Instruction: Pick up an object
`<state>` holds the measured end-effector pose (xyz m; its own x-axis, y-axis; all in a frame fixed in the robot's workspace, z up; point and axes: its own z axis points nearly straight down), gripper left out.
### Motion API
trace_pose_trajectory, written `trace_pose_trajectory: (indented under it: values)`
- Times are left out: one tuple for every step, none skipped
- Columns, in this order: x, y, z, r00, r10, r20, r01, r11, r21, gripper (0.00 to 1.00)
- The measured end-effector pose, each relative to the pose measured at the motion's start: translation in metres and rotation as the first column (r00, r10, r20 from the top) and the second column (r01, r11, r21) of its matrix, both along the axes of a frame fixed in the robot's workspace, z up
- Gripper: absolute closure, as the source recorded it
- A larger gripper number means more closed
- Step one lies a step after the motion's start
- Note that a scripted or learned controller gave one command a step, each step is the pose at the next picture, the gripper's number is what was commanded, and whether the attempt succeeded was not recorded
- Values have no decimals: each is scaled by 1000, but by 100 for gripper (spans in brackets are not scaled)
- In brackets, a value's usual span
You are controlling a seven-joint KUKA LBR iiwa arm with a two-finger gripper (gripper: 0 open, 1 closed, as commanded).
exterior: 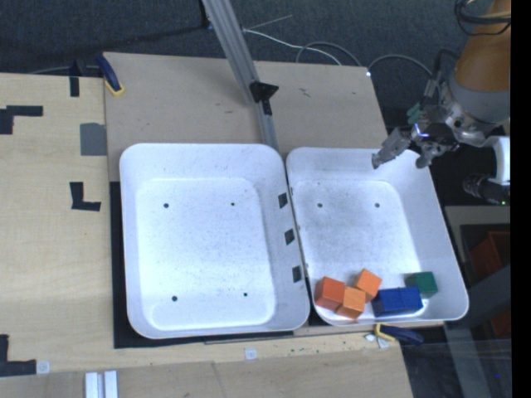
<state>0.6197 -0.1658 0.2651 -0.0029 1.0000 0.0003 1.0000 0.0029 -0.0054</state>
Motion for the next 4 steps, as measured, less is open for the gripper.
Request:
trace_pose_trajectory:
  values:
    - [14,-31,128,1000,-2,14,2,1000,-4,0]
    - [56,-43,34,1000,-2,-2,2,1000,0,0]
    - [58,-42,49,1000,1,4,0,1000,-4,100]
    - [18,-37,86,1000,-3,7,3,1000,-1,100]
